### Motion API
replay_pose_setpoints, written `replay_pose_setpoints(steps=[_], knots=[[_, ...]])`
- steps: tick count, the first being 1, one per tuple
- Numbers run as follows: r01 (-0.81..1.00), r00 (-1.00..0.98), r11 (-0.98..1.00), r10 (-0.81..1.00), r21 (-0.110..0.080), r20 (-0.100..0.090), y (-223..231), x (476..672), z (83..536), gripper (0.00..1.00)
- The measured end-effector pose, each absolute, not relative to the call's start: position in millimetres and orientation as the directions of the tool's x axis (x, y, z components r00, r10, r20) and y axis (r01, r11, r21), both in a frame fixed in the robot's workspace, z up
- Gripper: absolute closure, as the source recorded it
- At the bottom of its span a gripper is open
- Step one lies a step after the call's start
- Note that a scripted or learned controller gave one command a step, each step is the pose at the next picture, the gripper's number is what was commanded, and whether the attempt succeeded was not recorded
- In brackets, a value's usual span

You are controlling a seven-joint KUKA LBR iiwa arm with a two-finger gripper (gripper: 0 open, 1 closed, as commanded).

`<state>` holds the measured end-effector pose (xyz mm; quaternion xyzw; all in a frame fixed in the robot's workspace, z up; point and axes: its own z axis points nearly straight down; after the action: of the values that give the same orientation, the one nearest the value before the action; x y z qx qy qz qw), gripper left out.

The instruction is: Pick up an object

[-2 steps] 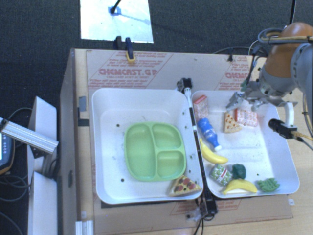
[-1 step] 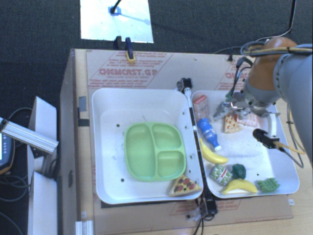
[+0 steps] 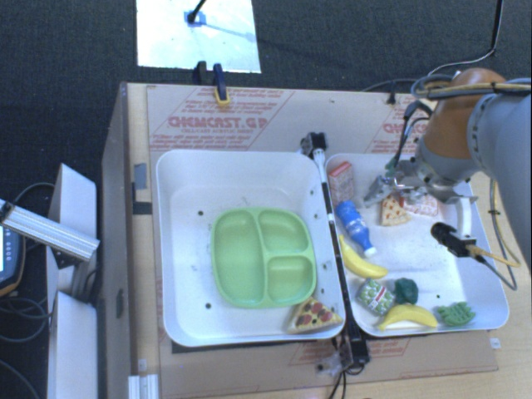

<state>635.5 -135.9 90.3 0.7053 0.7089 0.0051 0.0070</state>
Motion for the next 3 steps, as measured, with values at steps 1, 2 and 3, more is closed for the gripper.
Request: replay_pose_setpoints(steps=[1, 2, 3], knots=[[1.0, -0.003, 0.004, 1.0, 0.018, -0.005, -135.5, 625.5, 90.5, 0.0], [1.0, -0.003, 0.003, 1.0, 0.018, -0.005, -135.6, 625.4, 90.5, 0.0], [1.0, -0.004, 0.004, 1.0, 0.015, -0.002, -143.0, 622.3, 90.0, 0.0]])
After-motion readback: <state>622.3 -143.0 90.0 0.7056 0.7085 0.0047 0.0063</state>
